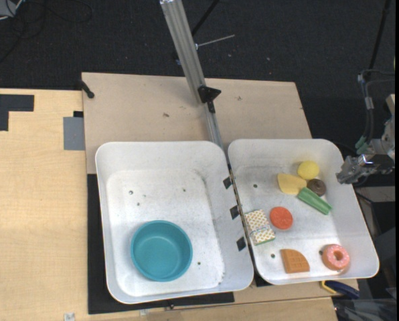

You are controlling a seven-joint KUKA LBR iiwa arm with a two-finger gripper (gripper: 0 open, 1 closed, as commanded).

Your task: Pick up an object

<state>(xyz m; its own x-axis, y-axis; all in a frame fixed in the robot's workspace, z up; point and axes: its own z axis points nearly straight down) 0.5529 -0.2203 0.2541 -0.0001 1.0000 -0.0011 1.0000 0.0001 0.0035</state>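
The right bin [280, 154] holds several small objects: a yellow ball [308, 170], a yellow wedge [290, 183], a brown round piece [316, 187], a green stick [314, 202], a red disc [281, 217], a checkered block [259, 226], an orange toast-like slab [294, 261] and a pink donut [335, 257]. My gripper [351, 172] sits just outside that bin's right rim, level with the yellow ball, and is apart from every object. Nothing hangs from it.
A teal bowl [161, 249] stands in the left bin [152, 172], toward its front. A slanted metal rail [189, 59] runs from the back down to the gap between the bins. Black clips [234, 211] line the shared rim.
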